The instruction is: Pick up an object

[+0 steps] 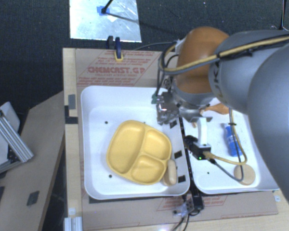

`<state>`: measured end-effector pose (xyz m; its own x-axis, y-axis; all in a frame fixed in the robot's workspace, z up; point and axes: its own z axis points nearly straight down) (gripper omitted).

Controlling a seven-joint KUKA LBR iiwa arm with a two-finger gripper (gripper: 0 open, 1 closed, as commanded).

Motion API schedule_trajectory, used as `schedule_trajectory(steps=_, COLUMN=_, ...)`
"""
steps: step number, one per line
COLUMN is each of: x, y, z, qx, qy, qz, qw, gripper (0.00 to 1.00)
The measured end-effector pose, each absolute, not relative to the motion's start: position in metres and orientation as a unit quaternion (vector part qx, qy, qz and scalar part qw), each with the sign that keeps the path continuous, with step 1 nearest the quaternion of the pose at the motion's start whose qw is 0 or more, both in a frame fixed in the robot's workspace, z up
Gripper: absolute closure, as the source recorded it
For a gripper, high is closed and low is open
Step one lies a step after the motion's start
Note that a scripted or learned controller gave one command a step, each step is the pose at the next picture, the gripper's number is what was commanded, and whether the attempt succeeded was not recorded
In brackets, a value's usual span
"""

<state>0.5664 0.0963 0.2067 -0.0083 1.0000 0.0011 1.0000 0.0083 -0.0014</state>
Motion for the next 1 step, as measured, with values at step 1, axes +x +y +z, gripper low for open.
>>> schedule_trajectory(steps=1, x=0.5671, y=0.0940, z=0.2070, qx=-0.706, qy=-0.708, qz=-0.0001, qw=0.000, gripper=0.00)
